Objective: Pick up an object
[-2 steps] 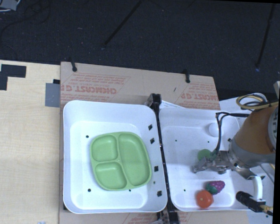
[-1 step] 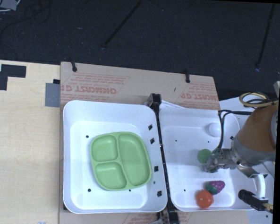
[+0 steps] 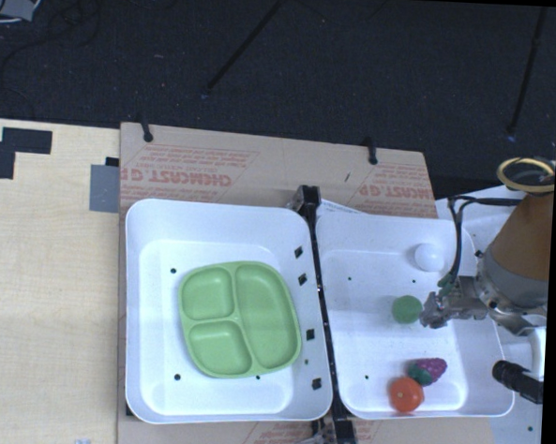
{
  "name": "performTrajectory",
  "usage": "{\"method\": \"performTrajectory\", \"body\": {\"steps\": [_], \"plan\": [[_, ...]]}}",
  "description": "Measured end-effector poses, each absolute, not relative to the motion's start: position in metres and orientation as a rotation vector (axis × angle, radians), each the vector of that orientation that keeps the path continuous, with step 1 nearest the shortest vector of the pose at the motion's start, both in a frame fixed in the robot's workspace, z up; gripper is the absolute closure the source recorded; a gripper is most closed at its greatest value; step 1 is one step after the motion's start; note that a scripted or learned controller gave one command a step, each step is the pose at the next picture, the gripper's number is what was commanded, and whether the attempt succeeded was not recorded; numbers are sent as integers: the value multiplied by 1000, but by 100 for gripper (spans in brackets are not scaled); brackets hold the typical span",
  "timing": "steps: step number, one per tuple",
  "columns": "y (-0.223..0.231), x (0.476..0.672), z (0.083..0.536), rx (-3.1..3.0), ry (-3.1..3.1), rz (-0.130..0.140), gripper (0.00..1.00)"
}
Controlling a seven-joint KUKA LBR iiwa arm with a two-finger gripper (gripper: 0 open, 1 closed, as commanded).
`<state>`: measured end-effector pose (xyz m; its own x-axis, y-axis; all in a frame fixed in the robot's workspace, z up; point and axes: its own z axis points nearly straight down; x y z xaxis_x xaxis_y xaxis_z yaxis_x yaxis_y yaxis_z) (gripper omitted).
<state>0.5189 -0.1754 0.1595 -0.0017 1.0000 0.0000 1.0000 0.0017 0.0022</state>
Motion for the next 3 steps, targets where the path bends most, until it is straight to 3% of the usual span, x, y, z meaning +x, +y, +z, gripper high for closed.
{"method": "performTrajectory", "body": {"steps": [2,3], "plan": [[-179,505,272,2218,2221,3,100],[-132,510,255,2220,2228,-2,100]]}}
